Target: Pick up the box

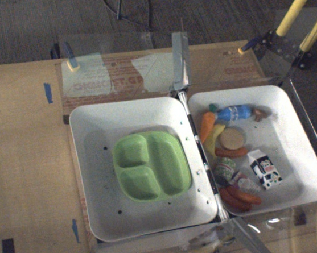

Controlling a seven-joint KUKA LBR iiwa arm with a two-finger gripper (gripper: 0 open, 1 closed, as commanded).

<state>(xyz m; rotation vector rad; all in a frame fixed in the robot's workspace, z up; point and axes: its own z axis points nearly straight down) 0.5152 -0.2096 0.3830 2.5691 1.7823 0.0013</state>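
Observation:
The box [265, 169] is a small white carton with dark and red print. It lies tilted in the right bin [303, 139], toward the bin's front middle, just right of the pile of toy food. Bare white floor lies to its right and behind it.
Left of the box sit a green can [225, 169], hot dogs [240, 197], a sausage [231, 152], a round cookie [231, 139], a carrot [206, 125], a banana [214, 137] and a blue bottle [232, 113]. The left bin [94, 159] holds a green divided tray [150, 165].

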